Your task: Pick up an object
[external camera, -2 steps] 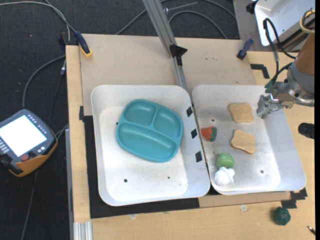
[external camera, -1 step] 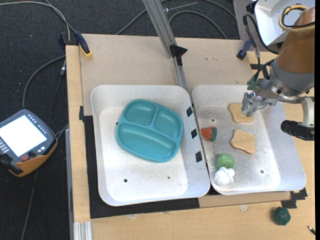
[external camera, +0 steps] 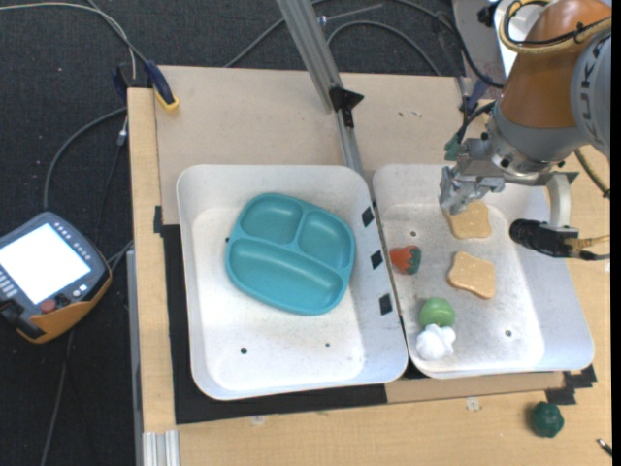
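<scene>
We take the right-hand white bin [external camera: 572,343] as our landmark, since everything that matters sits in it or against it. The gripper [external camera: 464,200] hangs low over that bin's far end, at or just above the upper slice of toast [external camera: 472,223], which lies flat on the bin floor; we judge this slice to be the thing the arm is going for. From this slant we cannot tell how the claw stands, nor whether it has any hold on the bread. A second slice of toast [external camera: 473,275] lies nearer the bin's middle, apart from the first. Against the bin's left wall sits a small red and green piece [external camera: 406,258] that looks like a toy strawberry, and toward the bin's near end a green ball-like toy [external camera: 437,311] touches a white knobbly one [external camera: 436,342]. Left of the bin, the other bin holds a teal divided plate [external camera: 290,251]. The main risk, as we see it, is the flatness of the toast: a thin slice lying flush offers little edge, so the claw may close on nothing, or press the slice down and skid it toward the bin's far wall. Coming down too far could also jam the tips against the bin floor. A lift begun off-centre might tip the slice out. The neighbours sit far enough off that we expect no collision.
</scene>
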`<state>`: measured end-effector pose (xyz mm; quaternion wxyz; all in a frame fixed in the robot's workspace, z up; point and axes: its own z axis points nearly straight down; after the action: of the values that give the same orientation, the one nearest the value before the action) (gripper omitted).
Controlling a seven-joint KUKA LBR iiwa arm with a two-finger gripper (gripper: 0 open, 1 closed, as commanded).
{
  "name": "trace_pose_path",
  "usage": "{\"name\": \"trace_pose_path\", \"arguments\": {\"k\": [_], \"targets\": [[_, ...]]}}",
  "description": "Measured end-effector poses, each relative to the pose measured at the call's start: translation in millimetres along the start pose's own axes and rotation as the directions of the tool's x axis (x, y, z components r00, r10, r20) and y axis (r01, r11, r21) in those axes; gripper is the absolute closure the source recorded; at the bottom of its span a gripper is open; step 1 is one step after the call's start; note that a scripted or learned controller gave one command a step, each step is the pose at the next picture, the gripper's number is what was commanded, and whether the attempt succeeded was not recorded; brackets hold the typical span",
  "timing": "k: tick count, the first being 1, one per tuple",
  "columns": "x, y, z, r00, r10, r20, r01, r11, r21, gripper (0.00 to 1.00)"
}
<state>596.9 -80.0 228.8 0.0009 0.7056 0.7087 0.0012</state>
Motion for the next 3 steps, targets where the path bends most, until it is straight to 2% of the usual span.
{"name": "trace_pose_path", "arguments": {"k": [2,3], "targets": [[95.5,13.7,9.2,1.0,-0.001,-0.001,0.001,1.0,0.001,1.0],[153.9,30.4,14.0,1.0,-0.002,-0.001,0.002,1.0,0.001,1.0]]}}
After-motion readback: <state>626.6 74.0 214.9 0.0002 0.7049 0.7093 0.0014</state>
